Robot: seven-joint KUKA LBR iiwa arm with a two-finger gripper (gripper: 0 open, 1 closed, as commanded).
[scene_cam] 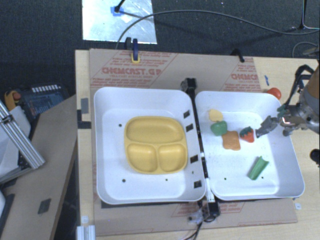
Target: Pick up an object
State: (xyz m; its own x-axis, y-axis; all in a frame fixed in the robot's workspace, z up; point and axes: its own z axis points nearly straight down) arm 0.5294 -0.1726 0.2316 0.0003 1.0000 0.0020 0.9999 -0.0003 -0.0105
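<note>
The robot's grey metal wrist [299, 116], draped with black cables [299, 76], carries a dark two-finger gripper [264, 127] with a small red light at three o'clock.

Left white bin [107, 134]: yellow three-compartment plastic tray [154, 144].
Right white bin [280, 179]: end effector [263, 128] just beside small red strawberry toy [247, 134]; green pepper toy [218, 128].

Two white bins [145, 96], pale yellow divided tray [154, 144], yellow piece [215, 115], green piece [218, 129], orange slab [231, 141], green stick [257, 168], red strawberry [247, 134]
</note>
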